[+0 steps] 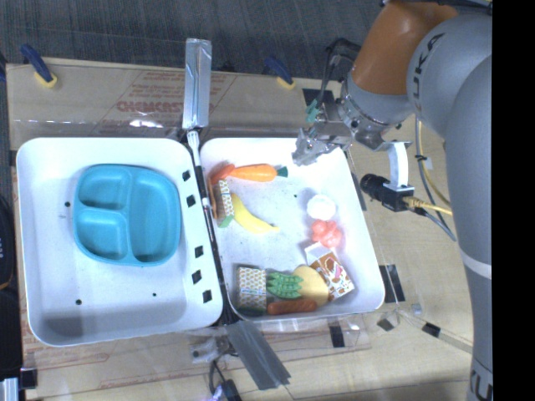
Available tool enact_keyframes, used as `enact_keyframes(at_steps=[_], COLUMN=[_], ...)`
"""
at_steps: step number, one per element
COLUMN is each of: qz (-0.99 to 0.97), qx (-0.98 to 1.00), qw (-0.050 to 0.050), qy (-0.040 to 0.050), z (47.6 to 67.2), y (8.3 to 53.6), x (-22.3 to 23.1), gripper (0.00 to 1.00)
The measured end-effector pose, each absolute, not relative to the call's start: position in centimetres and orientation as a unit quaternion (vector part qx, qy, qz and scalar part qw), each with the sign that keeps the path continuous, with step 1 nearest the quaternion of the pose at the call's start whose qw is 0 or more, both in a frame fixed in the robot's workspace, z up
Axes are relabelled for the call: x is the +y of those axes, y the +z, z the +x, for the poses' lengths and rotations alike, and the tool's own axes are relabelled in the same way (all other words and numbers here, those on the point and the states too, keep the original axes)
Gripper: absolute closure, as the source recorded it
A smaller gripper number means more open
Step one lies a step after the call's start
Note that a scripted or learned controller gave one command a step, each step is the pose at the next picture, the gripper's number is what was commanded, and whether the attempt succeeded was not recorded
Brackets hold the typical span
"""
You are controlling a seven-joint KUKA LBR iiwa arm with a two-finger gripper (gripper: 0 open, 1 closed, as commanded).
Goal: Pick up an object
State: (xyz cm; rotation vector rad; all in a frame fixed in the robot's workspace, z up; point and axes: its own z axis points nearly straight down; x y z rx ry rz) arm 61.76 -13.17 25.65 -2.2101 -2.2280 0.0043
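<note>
A: Hovering over the back right corner of the right shallow white bin (361,224) is the metal two-finger claw (306,150). Can't tell how far open it is; nothing visible in it.

B: Nearest object?

A: Orange plastic carrot with green tip (253,173), lying flat just left of and slightly below the claw, near the bin's back wall, not touching it. Yellow plastic banana (248,215) sits below the carrot.

B: Room to move?

A: Bare white floor mid-bin between the banana and the white round ball (321,206) by the right wall. Front edge is crowded: the patterned small box (250,283), the green toy vegetable (285,284) and others packed together. Left bin holds a blue divided plastic tray (128,214), well apart.
</note>
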Motion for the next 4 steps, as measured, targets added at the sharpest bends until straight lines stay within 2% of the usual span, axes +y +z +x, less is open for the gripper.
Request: enact_keyframes(at_steps=[1, 2, 3, 4], qz=[-0.631, -0.605, -0.603, -0.625], qx=[-0.775, -0.796, -0.797, -0.781], qw=[0.003, -0.015, -0.015, 0.0], qy=[0.0017, -0.0077, -0.008, -0.0004], z=[60.1, 56.4, 56.5, 58.6], y=[14.2, 10.7, 11.8, 23.3], x=[-11.4, -10.2, -10.2, -3.7], gripper=[0.0, 0.0, 1.0, 1.0])
